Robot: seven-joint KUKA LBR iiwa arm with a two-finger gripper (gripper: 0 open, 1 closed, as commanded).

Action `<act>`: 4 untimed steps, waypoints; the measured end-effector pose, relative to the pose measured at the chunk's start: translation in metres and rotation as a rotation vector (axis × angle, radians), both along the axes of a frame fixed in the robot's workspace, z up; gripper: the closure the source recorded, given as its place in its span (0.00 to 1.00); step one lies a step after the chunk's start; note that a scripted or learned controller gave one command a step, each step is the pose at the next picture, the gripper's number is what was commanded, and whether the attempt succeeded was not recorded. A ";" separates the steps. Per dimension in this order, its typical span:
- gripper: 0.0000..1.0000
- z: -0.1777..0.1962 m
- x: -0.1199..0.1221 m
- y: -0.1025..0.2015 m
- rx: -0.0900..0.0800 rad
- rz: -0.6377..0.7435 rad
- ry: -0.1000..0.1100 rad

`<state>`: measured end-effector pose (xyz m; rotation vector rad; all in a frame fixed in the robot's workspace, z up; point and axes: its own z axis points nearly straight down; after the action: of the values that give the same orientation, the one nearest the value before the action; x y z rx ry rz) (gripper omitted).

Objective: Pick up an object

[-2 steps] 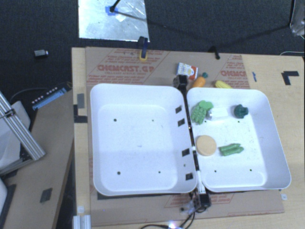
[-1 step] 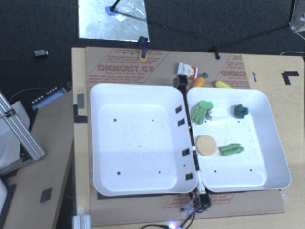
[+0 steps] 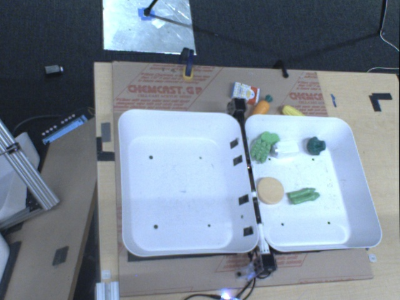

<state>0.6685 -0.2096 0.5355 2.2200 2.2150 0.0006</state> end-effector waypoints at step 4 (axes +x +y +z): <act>1.00 0.000 -0.034 0.002 0.001 0.003 0.000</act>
<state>0.6344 -0.2074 0.5357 2.2178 2.2187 0.0019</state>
